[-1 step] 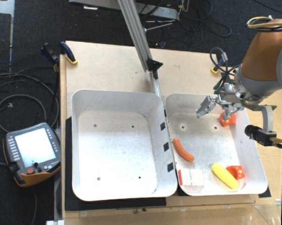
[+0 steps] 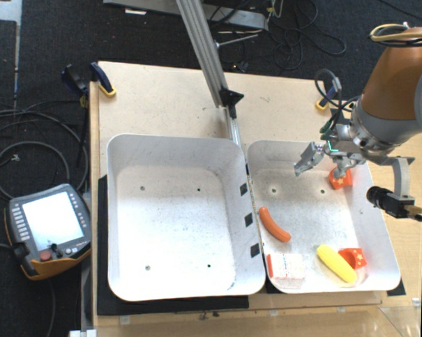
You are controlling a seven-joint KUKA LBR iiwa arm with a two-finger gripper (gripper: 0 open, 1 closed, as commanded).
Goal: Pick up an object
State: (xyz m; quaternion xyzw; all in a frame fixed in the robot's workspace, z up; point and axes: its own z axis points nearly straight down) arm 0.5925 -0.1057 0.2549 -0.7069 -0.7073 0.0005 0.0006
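Note:
My gripper (image 2: 328, 164) hangs over the far part of the right bin (image 2: 301, 207), open, with one grey finger (image 2: 308, 160) splayed to the left. A small orange-red block (image 2: 340, 179) sits just below the other finger; I cannot see that it is clamped. Farther forward in the same bin lie an orange sausage-shaped piece (image 2: 274, 224), a yellow banana (image 2: 336, 264), a small red piece (image 2: 354, 257) touching the banana, and a white box with red edges (image 2: 285, 267).
The left bin (image 2: 126, 195) adjoins the right one along a shared rim. A slanted metal pole (image 2: 206, 49) runs down to the bins' far junction. A teach pendant (image 2: 48, 227) lies on the floor at left.

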